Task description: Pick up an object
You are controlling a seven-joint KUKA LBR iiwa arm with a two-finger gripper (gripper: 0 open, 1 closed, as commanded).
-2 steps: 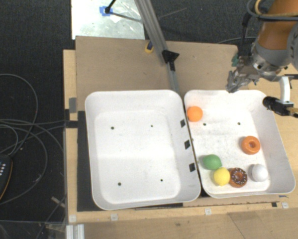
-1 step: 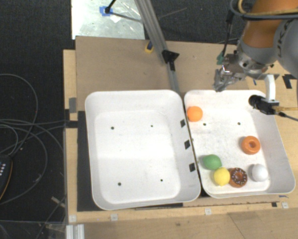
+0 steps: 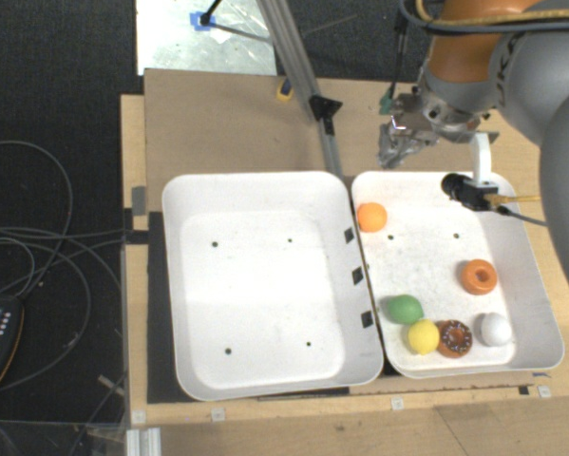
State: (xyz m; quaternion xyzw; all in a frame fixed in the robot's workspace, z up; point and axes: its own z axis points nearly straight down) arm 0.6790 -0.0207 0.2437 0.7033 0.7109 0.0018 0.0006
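Objects are gathered in the right bin [image 3: 540,297] on the brown bench [image 3: 218,122], over dark floor; the gripper's [image 3: 395,152] state cannot be told.

I see six small pieces in the right bin [image 3: 536,255]: an orange ball [image 3: 371,218] at its far left corner, an orange ring [image 3: 478,276], then (along the near edge) a green lump [image 3: 403,308], yellow ball [image 3: 423,337], brown donut [image 3: 454,338] and white ball [image 3: 495,330].
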